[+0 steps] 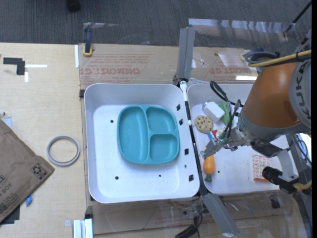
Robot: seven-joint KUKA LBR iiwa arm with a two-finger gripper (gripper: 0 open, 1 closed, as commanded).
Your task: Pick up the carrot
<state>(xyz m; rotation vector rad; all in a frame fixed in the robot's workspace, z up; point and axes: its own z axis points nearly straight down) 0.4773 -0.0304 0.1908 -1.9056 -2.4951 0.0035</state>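
Open floor surrounds the teal plate (148, 134) in the left bin (99, 148). In the right bin (233, 185), a cookie (203, 123) and white block (214, 111) crowd behind the carrot (209, 164), which lies against the dividing wall.

— Two white bins: left bin (94, 148), right bin (233, 180).
— One teal divided plate (147, 134), inside the left bin.
— And right of that plate?
— One carrot (209, 165), one cookie (203, 123), one white block (214, 111).
— Left of the plate: one tape ring (63, 149), one cardboard box (17, 170).
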